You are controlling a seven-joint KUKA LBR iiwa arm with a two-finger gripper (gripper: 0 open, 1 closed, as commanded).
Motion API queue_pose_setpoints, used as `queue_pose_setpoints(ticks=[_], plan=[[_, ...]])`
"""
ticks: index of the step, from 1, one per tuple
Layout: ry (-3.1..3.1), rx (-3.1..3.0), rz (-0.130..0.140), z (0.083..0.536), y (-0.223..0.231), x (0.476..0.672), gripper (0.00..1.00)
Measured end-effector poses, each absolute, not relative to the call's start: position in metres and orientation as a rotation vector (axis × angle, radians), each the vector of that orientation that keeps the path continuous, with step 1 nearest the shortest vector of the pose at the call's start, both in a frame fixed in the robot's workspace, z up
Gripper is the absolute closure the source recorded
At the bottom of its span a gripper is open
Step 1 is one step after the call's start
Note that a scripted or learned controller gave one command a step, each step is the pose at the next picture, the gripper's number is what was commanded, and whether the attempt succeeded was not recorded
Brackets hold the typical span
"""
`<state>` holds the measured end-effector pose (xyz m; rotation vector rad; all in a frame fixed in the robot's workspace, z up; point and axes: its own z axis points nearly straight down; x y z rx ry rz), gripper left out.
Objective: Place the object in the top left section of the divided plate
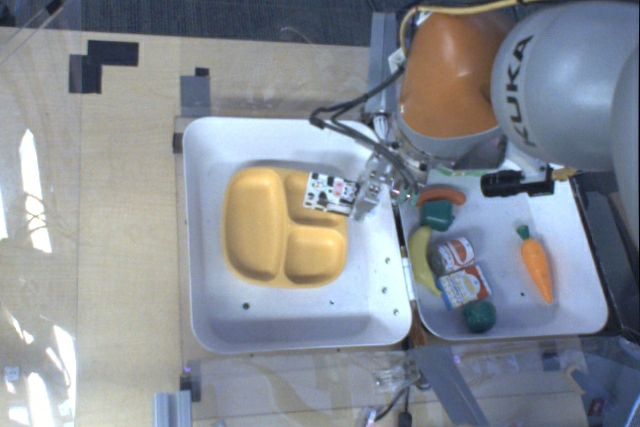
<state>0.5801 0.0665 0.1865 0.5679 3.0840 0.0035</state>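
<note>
A yellow divided plate (262, 227) lies in the left white bin (210, 315). It has one long section on its left and two smaller sections on its right. A small white packet with dark and red print (328, 192) sits over the upper right section, at the plate's rim. My gripper (367, 193) is right beside the packet's right edge and touches or nearly touches it. The grey arm with its orange band (450, 80) looms above, reaching in from the right.
The right bin (590, 310) holds a green and red item (438, 206), a banana (421, 257), a small can (455, 253), a printed pouch (463, 286), a dark green piece (480, 316) and a carrot (537, 266). Black cables (345, 110) hang over the left bin's far edge.
</note>
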Motion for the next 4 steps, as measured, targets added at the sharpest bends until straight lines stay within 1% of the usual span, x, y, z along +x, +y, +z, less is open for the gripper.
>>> queue_pose_setpoints(ticks=[3, 4], plan=[[3.062, 0.563, 0.022, 0.223, 0.069, 0.586, 1.00], [3.102, 0.454, 0.003, 0.186, 0.049, 0.550, 1.00]])
